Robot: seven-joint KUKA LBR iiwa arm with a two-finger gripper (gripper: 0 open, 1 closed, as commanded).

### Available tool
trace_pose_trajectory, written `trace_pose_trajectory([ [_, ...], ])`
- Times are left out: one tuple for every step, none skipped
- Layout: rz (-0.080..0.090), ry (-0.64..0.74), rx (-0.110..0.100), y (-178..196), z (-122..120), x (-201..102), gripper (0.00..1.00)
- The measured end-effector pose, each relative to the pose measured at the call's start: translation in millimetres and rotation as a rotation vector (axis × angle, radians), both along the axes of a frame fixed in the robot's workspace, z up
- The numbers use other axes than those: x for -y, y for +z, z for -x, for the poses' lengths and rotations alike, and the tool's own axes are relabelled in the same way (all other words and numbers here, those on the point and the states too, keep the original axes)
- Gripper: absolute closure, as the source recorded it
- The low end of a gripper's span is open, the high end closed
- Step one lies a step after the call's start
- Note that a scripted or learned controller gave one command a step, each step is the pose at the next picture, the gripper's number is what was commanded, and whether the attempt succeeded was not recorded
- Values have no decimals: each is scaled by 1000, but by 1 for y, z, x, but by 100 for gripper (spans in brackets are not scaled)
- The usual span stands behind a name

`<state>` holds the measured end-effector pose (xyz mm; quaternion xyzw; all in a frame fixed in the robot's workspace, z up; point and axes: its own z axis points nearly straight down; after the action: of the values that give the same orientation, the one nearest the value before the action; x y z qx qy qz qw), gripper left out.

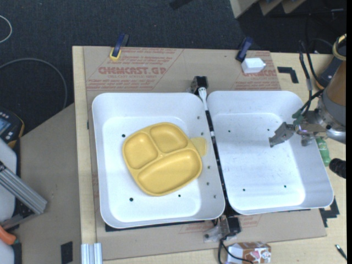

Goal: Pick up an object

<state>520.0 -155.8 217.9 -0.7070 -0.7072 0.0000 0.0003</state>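
In the left bin (104, 147) lies a yellow divided plate (161, 158), flat and right way up, with three compartments, its right edge near the wall that meets the right bin (308, 191). Well apart from it, over the right bin's right side, hangs the hand (283, 133), grasping nothing; whether it is released or clenched I cannot tell. Both bins sit on the cardboard-covered worktop (82, 92).

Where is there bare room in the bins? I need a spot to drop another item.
The right bin floor is bare from the centre divider to the claw at its right side. The left bin is crowded: the yellow divided plate leaves only narrow strips along its walls.
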Motion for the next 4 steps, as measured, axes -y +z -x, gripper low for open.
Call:
trace_pose_trajectory([
  [0,6,5,82,42,-71,0],
  [1,1,4,89,40,-68,100],
  [-1,7,5,104,40,-129,100],
  [-1,7,9,167,40,-176,100],
])
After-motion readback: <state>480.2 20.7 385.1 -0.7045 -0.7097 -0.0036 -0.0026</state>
